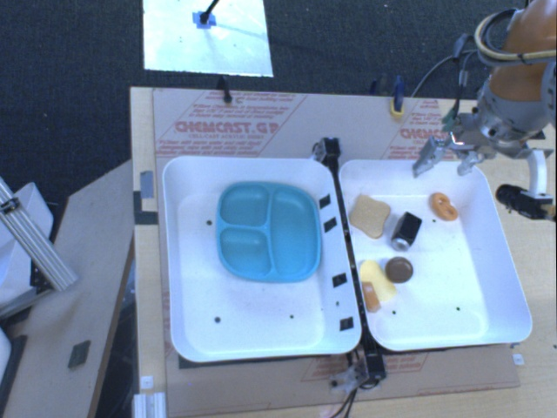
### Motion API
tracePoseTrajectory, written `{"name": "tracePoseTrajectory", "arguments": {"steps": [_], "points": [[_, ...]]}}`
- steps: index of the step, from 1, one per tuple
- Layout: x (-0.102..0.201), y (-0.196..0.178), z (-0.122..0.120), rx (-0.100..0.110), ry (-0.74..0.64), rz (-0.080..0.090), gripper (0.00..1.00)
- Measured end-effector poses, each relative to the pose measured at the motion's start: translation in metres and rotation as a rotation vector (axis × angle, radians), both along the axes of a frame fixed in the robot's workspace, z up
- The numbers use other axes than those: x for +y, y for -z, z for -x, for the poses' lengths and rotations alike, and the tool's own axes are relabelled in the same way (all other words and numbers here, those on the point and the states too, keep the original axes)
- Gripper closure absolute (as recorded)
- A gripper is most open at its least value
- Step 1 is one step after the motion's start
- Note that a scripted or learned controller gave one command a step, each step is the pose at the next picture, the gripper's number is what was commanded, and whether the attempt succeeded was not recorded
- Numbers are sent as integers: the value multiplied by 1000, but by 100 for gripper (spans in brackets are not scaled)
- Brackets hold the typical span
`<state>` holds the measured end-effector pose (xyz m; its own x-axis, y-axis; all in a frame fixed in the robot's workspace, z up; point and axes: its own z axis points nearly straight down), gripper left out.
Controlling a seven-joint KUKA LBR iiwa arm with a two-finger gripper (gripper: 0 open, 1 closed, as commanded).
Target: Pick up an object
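Here the pincer (447,158) hangs over the far edge of the right bin (500,259), its two fingers (425,160) spread apart with nothing between them. Above it, toward the view's right, sit the grey wrist and the orange band (531,26) of the arm.

Nearest to the pincer, just below it and a little toward the arm's side, an orange ring-shaped piece (444,205) lies on the bin floor. Below the pincer and to its left rests a small dark can (406,230), tilted on its side, and just beyond that a tan slice like toast (370,215). Farther down from the pincer come a brown round piece (399,270) and, touching it on the left, a pale yellow piece (374,279) with a small orange bit (372,298) at its lower end.

Well to the pincer's left, past the black divider (341,233) between the bins, the left bin (196,320) holds a blue sectioned plate (266,232). Far off, up and to the left of the pincer, a white sheet (205,24) lies on the dark floor.
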<state>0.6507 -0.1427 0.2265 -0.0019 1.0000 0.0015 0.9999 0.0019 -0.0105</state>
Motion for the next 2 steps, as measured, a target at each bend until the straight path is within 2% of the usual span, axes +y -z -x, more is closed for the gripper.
{"name": "tracePoseTrajectory", "arguments": {"steps": [1, 2], "points": [[0, -8, -2, -12, -2, 2, 0], [7, 51, -4, -10, -5, 2, 0]]}}
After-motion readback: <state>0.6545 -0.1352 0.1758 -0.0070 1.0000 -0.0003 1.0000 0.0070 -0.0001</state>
